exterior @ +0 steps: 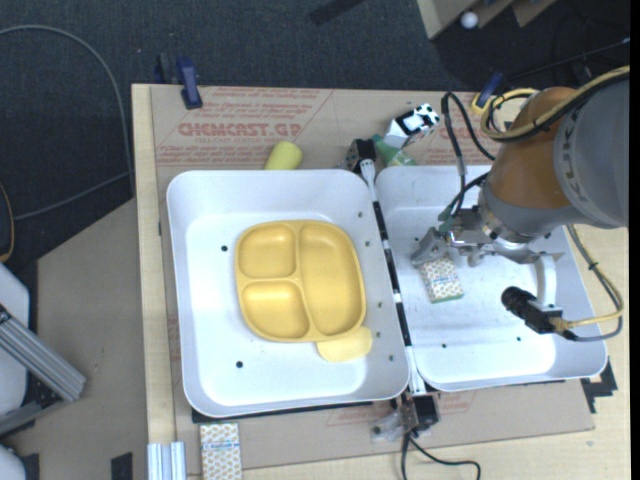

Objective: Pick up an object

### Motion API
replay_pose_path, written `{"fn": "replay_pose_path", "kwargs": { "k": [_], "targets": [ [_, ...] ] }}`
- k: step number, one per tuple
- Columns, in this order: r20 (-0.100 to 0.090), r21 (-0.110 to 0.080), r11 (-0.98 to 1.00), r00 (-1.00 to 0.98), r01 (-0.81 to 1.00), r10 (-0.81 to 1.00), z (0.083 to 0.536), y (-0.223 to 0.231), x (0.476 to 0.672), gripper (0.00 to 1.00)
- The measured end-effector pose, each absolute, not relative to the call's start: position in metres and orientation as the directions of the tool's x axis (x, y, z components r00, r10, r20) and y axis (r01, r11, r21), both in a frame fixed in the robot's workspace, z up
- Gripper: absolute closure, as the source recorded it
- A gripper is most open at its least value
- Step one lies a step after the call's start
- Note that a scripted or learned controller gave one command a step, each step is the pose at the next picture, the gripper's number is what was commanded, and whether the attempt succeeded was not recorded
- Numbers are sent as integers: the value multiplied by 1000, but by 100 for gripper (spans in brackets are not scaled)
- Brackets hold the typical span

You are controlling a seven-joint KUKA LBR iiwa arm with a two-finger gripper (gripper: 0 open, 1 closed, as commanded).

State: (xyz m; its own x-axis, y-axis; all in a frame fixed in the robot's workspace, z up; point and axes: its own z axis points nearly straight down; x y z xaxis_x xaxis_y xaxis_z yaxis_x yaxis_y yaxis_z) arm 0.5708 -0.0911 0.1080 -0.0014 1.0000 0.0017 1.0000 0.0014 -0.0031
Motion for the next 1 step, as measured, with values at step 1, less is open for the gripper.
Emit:
{"fn": "replay_pose_path", "kwargs": {
  "k": [1],
  "targets": [
    [1, -3, 0, 0, 1000, 1000, 84, -92, 541, 0]
  ]
}}
